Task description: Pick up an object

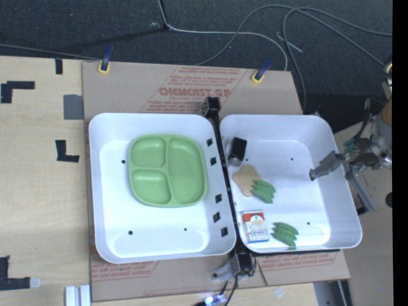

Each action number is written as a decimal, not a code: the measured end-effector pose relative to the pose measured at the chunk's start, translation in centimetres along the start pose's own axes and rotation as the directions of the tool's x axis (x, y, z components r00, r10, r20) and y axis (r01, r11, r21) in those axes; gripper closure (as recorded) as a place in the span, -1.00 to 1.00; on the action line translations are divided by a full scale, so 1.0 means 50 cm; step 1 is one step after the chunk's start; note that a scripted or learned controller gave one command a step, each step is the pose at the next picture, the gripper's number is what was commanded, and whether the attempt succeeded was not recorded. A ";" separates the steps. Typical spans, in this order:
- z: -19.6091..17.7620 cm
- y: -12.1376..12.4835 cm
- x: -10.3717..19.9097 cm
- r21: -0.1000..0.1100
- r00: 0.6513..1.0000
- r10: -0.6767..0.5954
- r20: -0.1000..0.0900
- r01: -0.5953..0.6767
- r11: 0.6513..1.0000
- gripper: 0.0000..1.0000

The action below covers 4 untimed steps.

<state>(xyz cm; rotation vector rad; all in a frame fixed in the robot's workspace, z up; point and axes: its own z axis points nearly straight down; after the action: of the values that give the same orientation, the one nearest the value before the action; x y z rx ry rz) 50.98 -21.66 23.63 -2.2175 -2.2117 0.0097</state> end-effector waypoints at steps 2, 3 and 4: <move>0.079 0.010 0.009 -0.006 1.000 -0.004 0.002 0.004 1.000 -1.00; 0.171 0.019 0.021 -0.005 1.000 -0.004 0.001 0.004 1.000 -1.00; 0.264 0.013 0.037 -0.005 1.000 -0.004 0.001 0.004 1.000 -1.00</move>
<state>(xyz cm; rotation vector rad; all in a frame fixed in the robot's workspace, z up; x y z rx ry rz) 51.51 -19.79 10.42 -2.2156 -2.2191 0.0054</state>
